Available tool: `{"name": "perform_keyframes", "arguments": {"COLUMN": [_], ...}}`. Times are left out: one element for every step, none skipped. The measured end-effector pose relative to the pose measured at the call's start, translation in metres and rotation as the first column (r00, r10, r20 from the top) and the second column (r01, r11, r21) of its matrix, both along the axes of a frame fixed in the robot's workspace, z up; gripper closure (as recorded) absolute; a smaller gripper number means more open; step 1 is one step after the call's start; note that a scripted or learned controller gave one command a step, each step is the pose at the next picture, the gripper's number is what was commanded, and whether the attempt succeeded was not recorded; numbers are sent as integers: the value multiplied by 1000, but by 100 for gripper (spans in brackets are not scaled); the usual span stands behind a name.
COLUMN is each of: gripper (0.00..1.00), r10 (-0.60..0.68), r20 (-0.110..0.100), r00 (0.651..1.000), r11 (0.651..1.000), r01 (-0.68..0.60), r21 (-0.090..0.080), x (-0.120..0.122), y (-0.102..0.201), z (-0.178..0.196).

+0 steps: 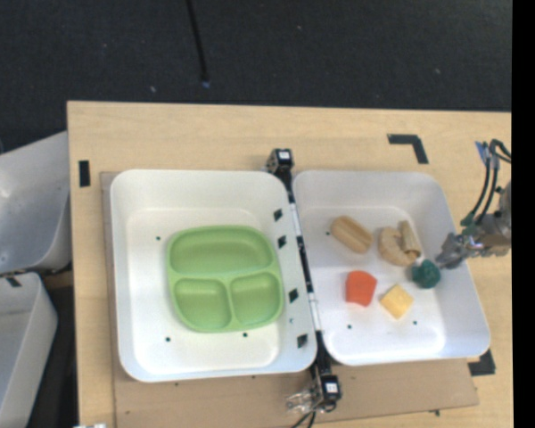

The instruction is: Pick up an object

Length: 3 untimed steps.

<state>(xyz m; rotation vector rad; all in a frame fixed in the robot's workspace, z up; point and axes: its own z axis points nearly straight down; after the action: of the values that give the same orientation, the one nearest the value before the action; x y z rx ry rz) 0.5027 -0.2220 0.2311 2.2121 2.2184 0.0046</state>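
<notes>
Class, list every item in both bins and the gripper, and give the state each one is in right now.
Green divided plate: lying flat in the left bin, compartments up.
Tan roll: lying in the right bin.
Tan lumpy pieces: lying together, touching.
Red block: resting apart from the others.
Yellow block: resting apart from the others.
Dark green ball: resting by the gripper tip.
Gripper: low at the right bin's edge, finger state unclear.

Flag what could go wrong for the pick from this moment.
1. The gripper sits at the right bin's far right wall by the dark green object; closing there may clip or nudge it instead of catching it.
2. The green object lies close to the tan pieces and the yellow block, so a push could knock it into them.
</notes>
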Motion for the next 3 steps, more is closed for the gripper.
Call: {"name": "perform_keyframes", "arguments": {"gripper": [100,100,100], "r10": [1,4,3], "r20": [-1,-5,-8], "r00": [1000,1000,1000], "r11": [1000,1000,1000], "r01": [-1,-4,-3], "r21": [0,4,4], "x": [1,10,11], "y": [-1,51,95], "z": [54,59,55]}}
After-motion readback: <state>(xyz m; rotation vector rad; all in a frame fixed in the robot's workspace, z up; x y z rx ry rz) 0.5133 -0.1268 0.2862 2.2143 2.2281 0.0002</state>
